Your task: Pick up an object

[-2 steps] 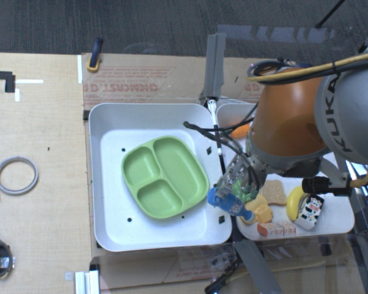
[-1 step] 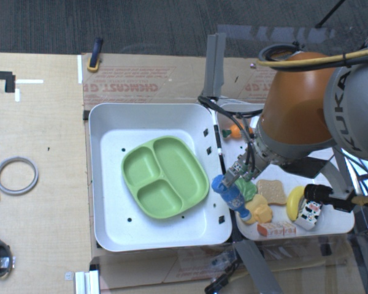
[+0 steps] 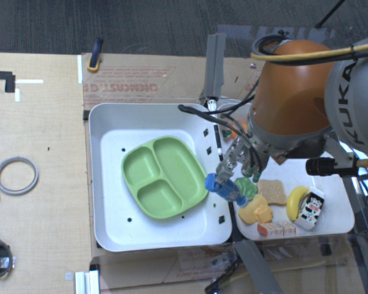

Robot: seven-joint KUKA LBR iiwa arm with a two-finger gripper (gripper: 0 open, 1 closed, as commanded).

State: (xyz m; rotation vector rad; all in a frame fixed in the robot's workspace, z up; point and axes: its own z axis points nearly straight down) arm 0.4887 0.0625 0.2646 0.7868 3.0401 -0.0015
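- Hangs low over the seam between the two bins: gripper (image 3: pixel 224 175), tips right at a blue toy (image 3: pixel 223 187).
- Can't tell if open or closed (too small and blurry).
- Lies half over the green divided plate (image 3: pixel 164 176), beside a yellow toy (image 3: pixel 256 211) and toast slice (image 3: pixel 272 192).
- Best to squeeze the blue toy's middle, then lift straight up, slowly.

Divided plate (image 3: pixel 165 176) in left bin (image 3: pixel 104 164); toys in right bin (image 3: pixel 337 225).
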